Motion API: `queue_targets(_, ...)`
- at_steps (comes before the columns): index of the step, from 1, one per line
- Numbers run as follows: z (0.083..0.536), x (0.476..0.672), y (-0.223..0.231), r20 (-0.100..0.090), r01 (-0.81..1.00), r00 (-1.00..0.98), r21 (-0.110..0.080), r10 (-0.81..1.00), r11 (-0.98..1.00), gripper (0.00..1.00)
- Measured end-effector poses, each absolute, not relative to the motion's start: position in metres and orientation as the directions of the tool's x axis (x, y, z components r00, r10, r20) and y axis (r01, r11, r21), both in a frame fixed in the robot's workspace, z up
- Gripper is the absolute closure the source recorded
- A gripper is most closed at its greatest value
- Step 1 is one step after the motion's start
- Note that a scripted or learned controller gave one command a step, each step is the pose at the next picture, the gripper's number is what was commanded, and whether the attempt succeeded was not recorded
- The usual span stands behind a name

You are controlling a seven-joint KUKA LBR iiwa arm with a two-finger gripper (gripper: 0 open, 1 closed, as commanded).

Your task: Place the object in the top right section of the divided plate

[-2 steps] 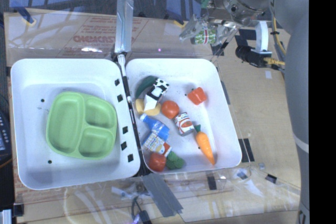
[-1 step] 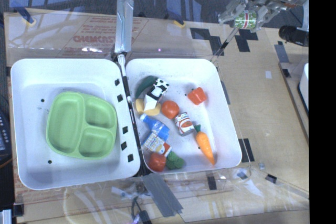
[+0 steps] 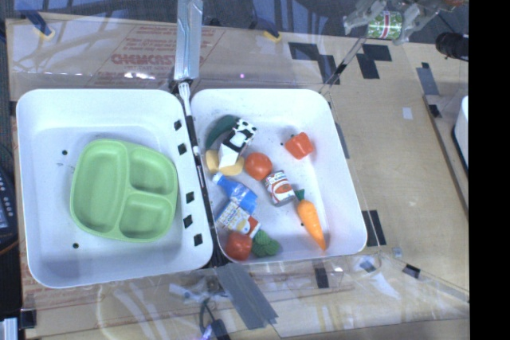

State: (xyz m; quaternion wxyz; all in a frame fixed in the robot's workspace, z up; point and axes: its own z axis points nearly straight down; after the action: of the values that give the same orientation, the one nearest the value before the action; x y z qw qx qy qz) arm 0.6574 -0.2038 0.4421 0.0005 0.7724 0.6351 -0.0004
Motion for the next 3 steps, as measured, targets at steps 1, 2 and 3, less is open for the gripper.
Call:
queue_targets(1,0.4412,0.6570,-0.2007,-0.001,0.978,0.208,-0.003,0.978,-0.208,1.00)
queue_targets(2,0.4415,0.6575,-0.2029,-0.001,0.958,0.286,-0.001,0.958,-0.286,1.00)
queue_targets(3,0.4411,0.6574,-0.2017,0.000,0.971,0.240,-0.004,0.971,-0.240,1.00)
